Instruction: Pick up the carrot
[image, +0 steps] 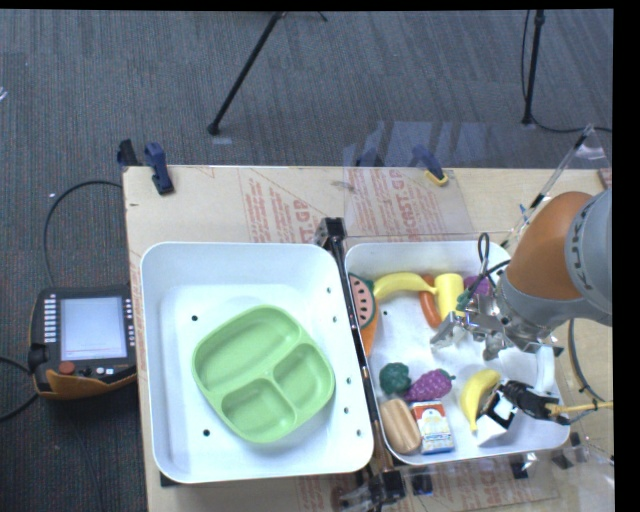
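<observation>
The short orange plastic toy carrot (430, 309) lies in the right-hand shallow white bin (455, 455), toward its twelve-o'clock side, wedged between the curved yellow plastic banana (400, 285) at its ten o'clock and an upright yellow corn-like piece (450, 292) at its three o'clock. It looks light, rigid and smooth, so it may slip; a grip across its exposed middle seems best, though the neighbours crowd it. The metal two-finger gripper (470, 333) hovers just at the carrot's four o'clock; whether its jaws are parted, I cannot tell. Nothing is visibly held between them.
</observation>
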